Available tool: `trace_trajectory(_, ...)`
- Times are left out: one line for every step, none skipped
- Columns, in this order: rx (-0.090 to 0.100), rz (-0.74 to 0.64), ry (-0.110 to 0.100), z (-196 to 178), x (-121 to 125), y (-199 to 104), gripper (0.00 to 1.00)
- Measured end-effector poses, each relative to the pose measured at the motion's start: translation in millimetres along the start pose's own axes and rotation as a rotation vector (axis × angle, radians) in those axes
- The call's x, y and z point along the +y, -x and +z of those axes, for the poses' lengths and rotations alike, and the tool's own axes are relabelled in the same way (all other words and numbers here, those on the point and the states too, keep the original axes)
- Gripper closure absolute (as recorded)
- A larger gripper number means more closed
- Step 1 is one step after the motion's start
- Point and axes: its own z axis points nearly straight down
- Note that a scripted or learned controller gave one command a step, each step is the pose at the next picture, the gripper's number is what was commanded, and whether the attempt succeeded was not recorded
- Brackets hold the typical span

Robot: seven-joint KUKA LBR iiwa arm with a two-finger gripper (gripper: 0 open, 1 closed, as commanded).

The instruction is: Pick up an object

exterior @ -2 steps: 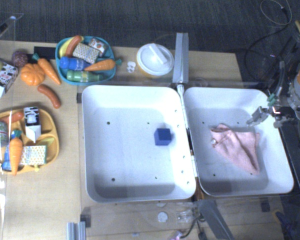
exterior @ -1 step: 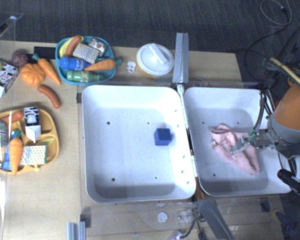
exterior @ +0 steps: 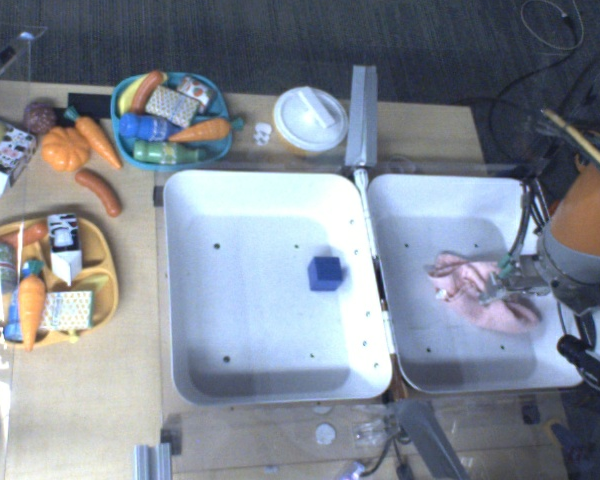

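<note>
The arm [exterior: 580,233] reaches in from the right over the right bin [exterior: 450,193], its gripper [exterior: 502,283] down at the right part of a crumpled pink cloth [exterior: 475,290] that lies near the middle of that bin's floor. Whether the jaws are open, closed or gripping the cloth cannot be told, since the tips blur into the folds. A small blue cube [exterior: 325,272] sits alone in the left bin [exterior: 230,198], right of its centre and well apart from the gripper.
</note>
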Motion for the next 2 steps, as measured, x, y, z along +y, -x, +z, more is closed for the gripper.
trace_trajectory(0.000,0.020,-0.008,-58,74,-25,1.00)
trace_trajectory(-0.001,-0.140,-0.007,-79,109,-30,1.00)
